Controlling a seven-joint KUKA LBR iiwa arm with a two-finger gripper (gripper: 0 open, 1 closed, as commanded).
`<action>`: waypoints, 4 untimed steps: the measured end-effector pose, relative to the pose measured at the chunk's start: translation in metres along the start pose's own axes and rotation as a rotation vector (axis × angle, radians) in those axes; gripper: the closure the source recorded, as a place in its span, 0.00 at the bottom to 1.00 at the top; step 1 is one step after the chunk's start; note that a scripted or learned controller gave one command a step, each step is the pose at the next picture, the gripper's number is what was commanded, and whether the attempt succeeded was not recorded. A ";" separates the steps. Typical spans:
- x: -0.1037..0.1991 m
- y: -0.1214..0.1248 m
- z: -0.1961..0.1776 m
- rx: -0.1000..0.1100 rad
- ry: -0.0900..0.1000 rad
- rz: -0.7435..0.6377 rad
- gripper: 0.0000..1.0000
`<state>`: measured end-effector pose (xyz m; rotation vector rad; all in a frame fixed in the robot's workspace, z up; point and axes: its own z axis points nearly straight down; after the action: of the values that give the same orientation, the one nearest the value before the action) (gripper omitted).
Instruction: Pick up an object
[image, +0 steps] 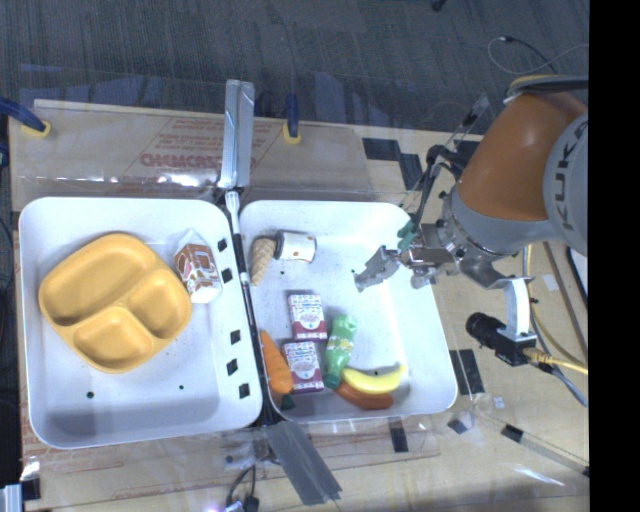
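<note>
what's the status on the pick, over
Two-finger gripper over right white bin, nothing between fingers. Nearest: yellow banana, green bottle. No obstruction on approach.

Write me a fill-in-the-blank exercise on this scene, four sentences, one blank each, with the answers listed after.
1. The yellow divided tray lies in the ____ bin.
2. The banana lies in the right bin, on top of a ____ vegetable-shaped toy.
3. The orange carrot lies along the right bin's ____ wall.
4. The gripper hovers over the ____ bin.

Answers: left; red; left; right
</note>
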<state>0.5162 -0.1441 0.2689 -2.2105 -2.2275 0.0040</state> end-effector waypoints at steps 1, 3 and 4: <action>0.013 0.035 0.094 0.001 0.000 -0.069 0.00; 0.003 0.023 0.173 -0.009 -0.001 -0.055 0.00; 0.034 0.080 0.172 -0.012 0.001 0.240 0.00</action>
<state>0.5952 -0.1095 0.0966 -2.4676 -1.9522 -0.0098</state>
